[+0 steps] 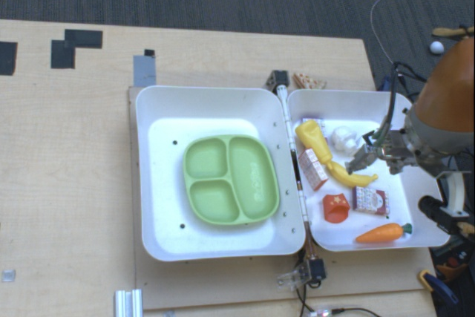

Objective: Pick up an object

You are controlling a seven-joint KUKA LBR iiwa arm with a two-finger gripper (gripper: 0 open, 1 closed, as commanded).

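A pale wooden bench [67, 159] carries two white bins below dark carpet. The left bin [148, 182] holds a green divided plate [230, 180]. In the right bin [404, 204], the gripper [369, 154] hangs just above a yellow banana [352, 176]; whether its jaws are apart cannot be told. Beside the banana lie a yellow bottle [312, 139], a red cup [336, 208], a small carton [370, 200] and a carrot [382, 234].

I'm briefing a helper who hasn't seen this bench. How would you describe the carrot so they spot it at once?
Find the two white bins side by side and take the right bin, not the one holding the green divided plate. Look along its near edge, toward the right corner. The carrot lies there on its side: orange, tapered, with a small green tip, unlike the yellow banana and red item nearby.
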